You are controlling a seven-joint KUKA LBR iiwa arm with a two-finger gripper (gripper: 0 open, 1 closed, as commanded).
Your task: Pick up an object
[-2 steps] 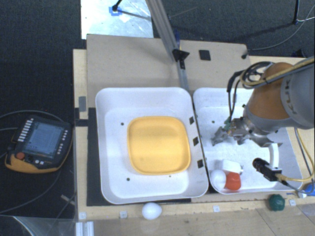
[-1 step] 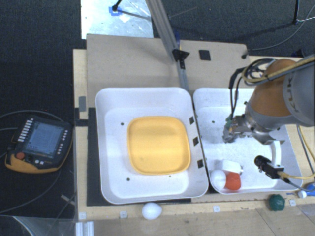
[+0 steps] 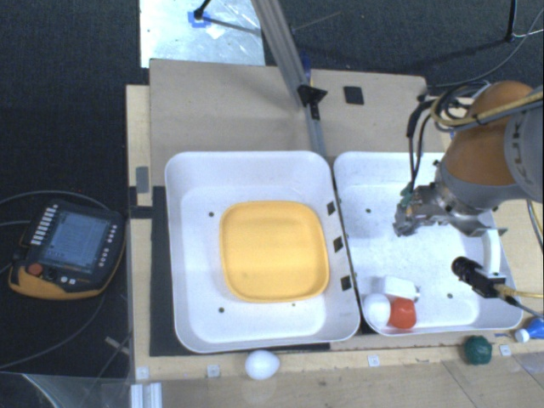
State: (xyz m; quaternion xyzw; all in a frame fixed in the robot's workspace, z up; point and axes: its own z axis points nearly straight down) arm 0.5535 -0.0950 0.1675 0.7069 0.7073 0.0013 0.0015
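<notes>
Two candidates were seen near the right bin (image 3: 357, 177) front edge: orange object (image 3: 402, 314), white egg (image 3: 376, 306). Gripper (image 3: 408, 221) was positioned above, jaw state indeterminable; descent should be centred on one.

White bins (image 3: 191, 313) — yellow plate (image 3: 274, 250), red-orange object (image 3: 402, 314), white egg (image 3: 376, 306).

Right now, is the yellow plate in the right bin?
No, the yellow plate lies in the left bin, beside the right bin.
</notes>
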